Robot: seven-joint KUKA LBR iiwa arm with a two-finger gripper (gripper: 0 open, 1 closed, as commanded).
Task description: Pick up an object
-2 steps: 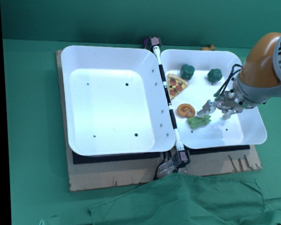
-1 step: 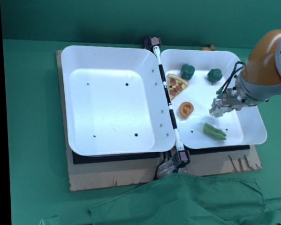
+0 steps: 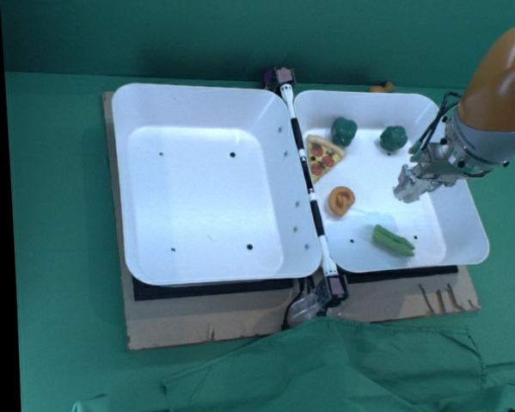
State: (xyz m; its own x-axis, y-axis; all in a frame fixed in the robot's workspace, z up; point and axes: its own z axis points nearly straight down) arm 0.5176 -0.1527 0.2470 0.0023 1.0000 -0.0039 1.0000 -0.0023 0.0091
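The right bin (image 3: pixel 448 234) holds a pizza slice (image 3: pixel 323 155), an orange pretzel-like ring (image 3: pixel 342 200), two dark green pepper-like pieces (image 3: pixel 344 131) (image 3: pixel 392 138) and a light green bean pod (image 3: pixel 392 240). My gripper (image 3: pixel 407 189) hangs over the right half of this bin, right of the orange ring, below the right green piece and above the pod. Nothing shows between its fingers.
The left bin (image 3: pixel 139 250) stands beside the right one, with a black-and-white divider bar (image 3: pixel 307 172) between them. Both rest on cardboard (image 3: pixel 204 328) on green cloth. A small orange object (image 3: pixel 380 87) lies behind the right bin. Folded green fabric (image 3: pixel 335 369) lies in front.
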